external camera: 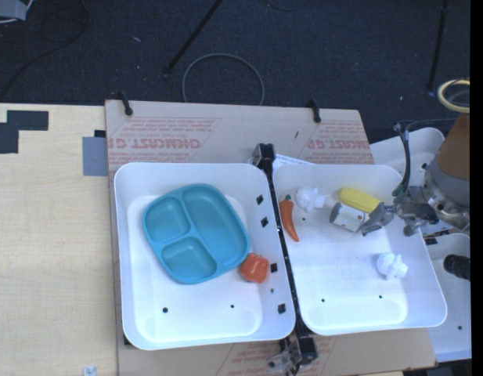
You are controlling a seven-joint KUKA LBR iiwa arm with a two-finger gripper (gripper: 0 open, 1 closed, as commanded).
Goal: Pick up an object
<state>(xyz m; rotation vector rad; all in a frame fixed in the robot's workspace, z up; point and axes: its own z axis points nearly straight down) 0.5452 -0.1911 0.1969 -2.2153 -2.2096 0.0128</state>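
Right bin (358, 319): gripper (380, 219) low near the right wall, fingertips pointing left, jaws parted, gripping nothing. Grey-and-yellow toy (353, 209) just left of the tips, apparently touching. Small white piece (391, 266) lies below the gripper, apart.

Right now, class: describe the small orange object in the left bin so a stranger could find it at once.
Start at the left white bin, which holds a blue divided plate. Just off the plate's lower right corner, near the wall between the bins, sits the orange object. It is rounded and stubby, unlike the slim orange pepper across the divider.
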